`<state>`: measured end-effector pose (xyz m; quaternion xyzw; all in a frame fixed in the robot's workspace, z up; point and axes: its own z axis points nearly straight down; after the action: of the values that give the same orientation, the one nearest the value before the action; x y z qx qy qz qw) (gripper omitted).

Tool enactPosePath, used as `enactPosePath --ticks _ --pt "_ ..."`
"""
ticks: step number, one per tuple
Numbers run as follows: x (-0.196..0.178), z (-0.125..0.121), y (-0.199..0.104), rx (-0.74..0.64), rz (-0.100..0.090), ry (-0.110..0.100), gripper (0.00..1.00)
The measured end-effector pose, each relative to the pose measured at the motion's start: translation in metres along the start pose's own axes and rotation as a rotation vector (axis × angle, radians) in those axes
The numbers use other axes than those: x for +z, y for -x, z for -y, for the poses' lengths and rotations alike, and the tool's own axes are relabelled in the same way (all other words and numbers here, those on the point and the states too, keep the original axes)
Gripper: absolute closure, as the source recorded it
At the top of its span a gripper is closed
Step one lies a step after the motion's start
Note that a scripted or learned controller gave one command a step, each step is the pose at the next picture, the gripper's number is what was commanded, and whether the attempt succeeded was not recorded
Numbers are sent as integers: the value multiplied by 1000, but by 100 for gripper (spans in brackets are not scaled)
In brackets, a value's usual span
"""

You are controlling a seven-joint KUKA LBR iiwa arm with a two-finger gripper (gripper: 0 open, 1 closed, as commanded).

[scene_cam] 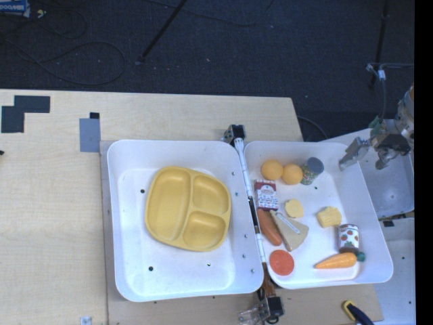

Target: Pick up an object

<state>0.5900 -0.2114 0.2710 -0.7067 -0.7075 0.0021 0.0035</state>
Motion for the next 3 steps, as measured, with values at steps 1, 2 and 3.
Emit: enactPosePath --ticks 1,2,3 --pt "177 17 2 0 -1 1 0" --pt "185 50 -42 2 1 6 0" --pt "185 25 -74 2 2 8 0"
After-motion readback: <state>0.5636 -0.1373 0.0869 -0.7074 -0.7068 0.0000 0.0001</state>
